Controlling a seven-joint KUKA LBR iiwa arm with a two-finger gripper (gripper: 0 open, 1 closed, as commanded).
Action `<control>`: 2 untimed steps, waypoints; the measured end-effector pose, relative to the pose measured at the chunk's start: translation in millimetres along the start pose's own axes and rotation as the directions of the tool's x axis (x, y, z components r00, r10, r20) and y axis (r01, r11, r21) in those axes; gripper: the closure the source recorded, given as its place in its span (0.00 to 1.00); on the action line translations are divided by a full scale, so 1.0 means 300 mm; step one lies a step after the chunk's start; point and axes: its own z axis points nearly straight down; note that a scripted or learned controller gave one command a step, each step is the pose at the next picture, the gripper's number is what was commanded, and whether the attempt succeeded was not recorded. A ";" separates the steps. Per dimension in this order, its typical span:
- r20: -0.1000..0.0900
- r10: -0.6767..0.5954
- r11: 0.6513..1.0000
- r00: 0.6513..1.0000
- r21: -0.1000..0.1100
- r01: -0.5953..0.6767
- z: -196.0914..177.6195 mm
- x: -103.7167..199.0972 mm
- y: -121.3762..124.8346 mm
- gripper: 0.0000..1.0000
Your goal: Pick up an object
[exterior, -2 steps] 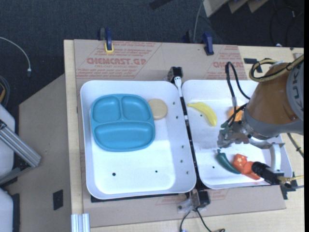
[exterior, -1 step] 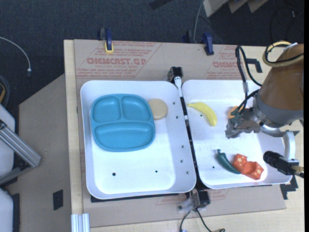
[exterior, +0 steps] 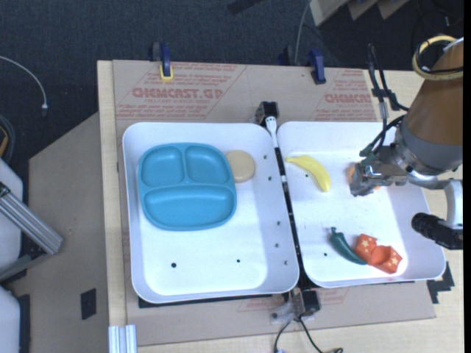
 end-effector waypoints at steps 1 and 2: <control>0.000 0.001 1.000 1.000 0.001 -0.001 -0.142 -0.001 0.005 1.00; -0.003 -0.003 1.000 1.000 0.010 0.003 -0.053 0.166 0.000 1.00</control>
